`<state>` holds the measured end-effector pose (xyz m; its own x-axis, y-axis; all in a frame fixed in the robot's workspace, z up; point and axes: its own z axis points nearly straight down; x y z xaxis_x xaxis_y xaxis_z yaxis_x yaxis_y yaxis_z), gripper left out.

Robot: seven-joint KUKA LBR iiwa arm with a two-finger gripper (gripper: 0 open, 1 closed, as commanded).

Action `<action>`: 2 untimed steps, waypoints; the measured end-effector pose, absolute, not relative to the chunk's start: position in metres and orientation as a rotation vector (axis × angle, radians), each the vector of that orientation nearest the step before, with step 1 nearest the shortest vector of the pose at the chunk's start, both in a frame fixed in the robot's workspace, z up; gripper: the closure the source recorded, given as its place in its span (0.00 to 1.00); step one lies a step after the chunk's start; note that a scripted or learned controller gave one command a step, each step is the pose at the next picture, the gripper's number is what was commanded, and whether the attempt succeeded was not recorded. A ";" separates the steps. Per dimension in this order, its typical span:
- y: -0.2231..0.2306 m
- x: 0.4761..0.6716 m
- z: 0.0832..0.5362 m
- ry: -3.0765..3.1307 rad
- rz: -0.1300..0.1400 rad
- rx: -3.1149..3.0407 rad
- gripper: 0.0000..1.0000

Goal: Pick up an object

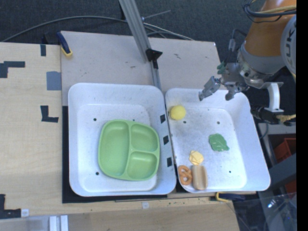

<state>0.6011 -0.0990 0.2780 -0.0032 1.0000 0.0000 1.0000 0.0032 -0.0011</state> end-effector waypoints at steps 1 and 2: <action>-0.099 0.601 0.278 -2.224 0.001 -2.217 0.00; -0.093 0.602 0.233 -2.220 0.007 -2.217 0.00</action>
<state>0.6023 -0.0932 0.2327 -0.0013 1.0000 -0.0005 1.0000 0.0013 -0.0058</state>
